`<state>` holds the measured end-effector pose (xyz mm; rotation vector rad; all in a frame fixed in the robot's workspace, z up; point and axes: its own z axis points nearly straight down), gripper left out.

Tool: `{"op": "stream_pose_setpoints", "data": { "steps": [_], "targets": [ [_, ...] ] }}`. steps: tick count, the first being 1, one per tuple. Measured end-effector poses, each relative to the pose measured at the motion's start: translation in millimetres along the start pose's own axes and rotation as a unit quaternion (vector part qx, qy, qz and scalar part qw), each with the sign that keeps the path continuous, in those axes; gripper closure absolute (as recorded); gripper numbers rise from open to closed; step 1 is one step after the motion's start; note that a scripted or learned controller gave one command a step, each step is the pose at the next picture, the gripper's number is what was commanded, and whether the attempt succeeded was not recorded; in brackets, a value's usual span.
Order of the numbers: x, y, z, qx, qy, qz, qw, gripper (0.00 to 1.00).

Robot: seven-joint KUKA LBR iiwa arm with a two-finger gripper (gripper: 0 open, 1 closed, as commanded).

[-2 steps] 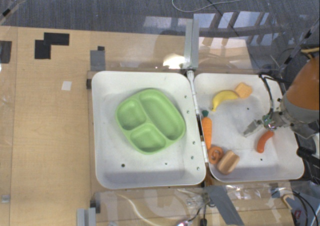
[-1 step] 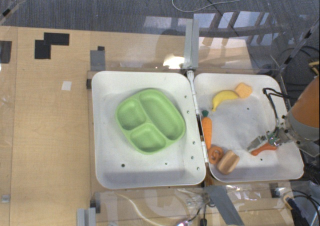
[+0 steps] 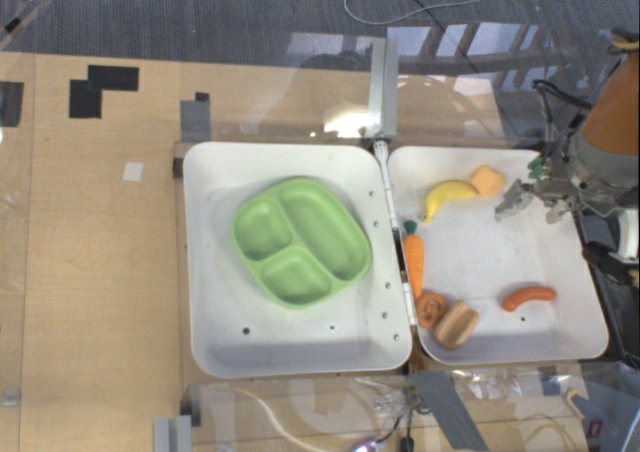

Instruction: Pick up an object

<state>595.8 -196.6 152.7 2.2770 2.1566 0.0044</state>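
I see a light wooden bench [image 3: 90, 260] with black squares [image 3: 100, 90] near its far left. Beyond the bench lies grey carpet [image 3: 200, 0], crossed by a black cable [image 3: 440, 0].

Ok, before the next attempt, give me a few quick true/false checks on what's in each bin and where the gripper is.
1. The green divided plate lies in the left bin. True.
2. The banana sits inside one of the plate's compartments. False: it lies in the right bin, near its far edge, beside the orange cube.
3. The carrot lies along the right bin's left wall. True.
4. The gripper is over the left bin. False: it is at the right bin's far right side.
5. The red sausage is between the gripper's fingers. False: it lies on the bin floor, apart from the gripper.
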Motion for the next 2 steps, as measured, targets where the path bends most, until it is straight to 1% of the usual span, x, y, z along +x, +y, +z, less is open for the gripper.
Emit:
{"op": "stream_pose_setpoints", "data": {
  "steps": [1,2],
  "targets": [
    [50,72,-1,0.000,0.000,-0.060,0.9982,0.00],
    [7,77,62,-0.002,0.001,-0.063,0.9980,0.00]
  ]
}}
